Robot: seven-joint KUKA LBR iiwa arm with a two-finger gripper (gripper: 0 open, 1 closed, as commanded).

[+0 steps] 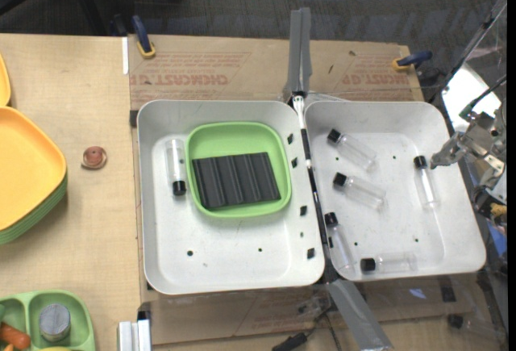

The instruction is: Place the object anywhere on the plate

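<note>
Pale grey metal end effector [442, 157] w/ thin tapered tip, boxy silver-white wrist block, dark cables behind

A stack of yellow plates [28, 172] and a small brown disc [94, 156] are seen on the wooden worktop [72, 83], a green divided tray [44, 323] at its near corner, and clamps [143, 39] along flattened cardboard [210, 71].

A green square plate [238, 169] with rounded corners sits flat left of centre in the frame, a dark ribbed pad on it. Clear, black-capped vials lie on their sides: one [176, 166] just left of the plate, five more right of centre [359, 189].
</note>
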